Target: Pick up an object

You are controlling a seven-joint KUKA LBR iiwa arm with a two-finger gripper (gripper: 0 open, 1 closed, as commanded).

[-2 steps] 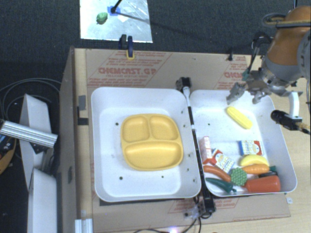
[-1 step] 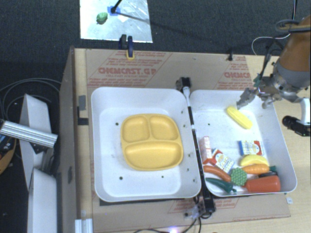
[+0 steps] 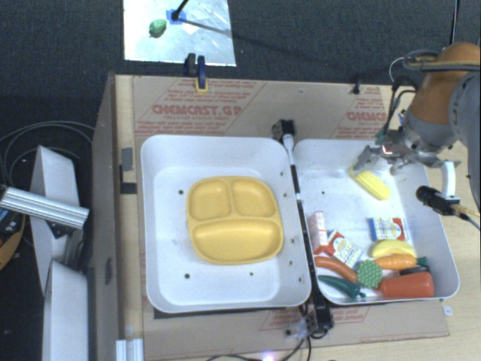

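Claw (image 3: 382,159) low over the right bin's (image 3: 451,265) far end, prongs spread, nothing between them.

Yellow corn cob (image 3: 373,184) lies on the bin floor just below the claw, not gripped. Nearer corner of that bin has a pile: banana (image 3: 392,247), carrot (image 3: 396,262), red pepper (image 3: 409,284), green block (image 3: 368,274), small cartons (image 3: 385,228). Left bin (image 3: 161,201) holds a yellow divided plate (image 3: 234,219). Both bins sit on a cardboard-covered surface (image 3: 225,107).
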